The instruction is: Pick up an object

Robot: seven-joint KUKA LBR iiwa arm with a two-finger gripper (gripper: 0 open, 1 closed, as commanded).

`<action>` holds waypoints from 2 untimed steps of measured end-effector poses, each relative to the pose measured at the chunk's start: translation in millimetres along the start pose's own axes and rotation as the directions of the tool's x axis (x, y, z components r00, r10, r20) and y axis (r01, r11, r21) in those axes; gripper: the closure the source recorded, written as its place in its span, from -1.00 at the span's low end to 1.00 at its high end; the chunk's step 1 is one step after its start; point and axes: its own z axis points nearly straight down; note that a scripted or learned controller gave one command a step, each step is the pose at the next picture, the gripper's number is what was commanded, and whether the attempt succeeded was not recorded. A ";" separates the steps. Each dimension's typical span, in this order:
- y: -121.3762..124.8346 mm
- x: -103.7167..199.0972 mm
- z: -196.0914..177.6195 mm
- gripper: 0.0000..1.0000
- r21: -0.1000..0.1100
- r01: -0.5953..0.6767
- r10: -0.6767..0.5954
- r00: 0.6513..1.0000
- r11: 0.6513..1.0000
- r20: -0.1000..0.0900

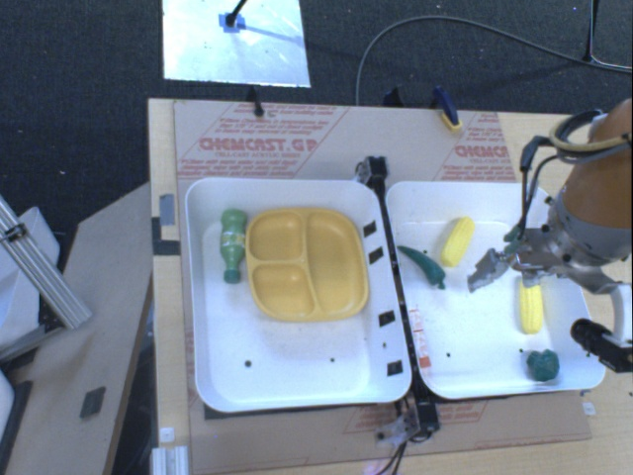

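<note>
- The grey arm with its orange band (605,181) comes in from the right and is cut off by the frame edge, so only its wrist end can be seen over the right-hand shallow white bin (475,379).
- The two-finger gripper (487,270) hangs above the middle of that bin – its grey fingers (481,277) look spread a little, with bare white bin floor between them and nothing held; the exact width of the gap is hard to make out.
- Just beside the gripper, towards the arm, lies a yellow corn-cob toy (531,308), partly covered by the wrist at its upper end.
- A second yellow cob-shaped piece (456,240) lies apart from the gripper, further up the bin, and a dark green curved pepper-like piece (425,265) lies near the bin's left wall.
- A small dark green lump (542,365) sits in the bin's near right corner – its shape is too blurred to name.
- The left-hand white bin (213,364) holds a yellow three-compartment plastic tray (302,263), with a green bottle-shaped toy (232,244) touching its left edge.
</note>
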 end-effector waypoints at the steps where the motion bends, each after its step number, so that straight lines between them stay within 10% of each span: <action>1: 2.4 0.2 -5.3 -1.00 -0.012 0.003 -0.003 1.000 1.000 0.002; 2: 8.4 4.6 38.0 -1.00 -0.009 0.000 0.000 1.000 1.000 0.001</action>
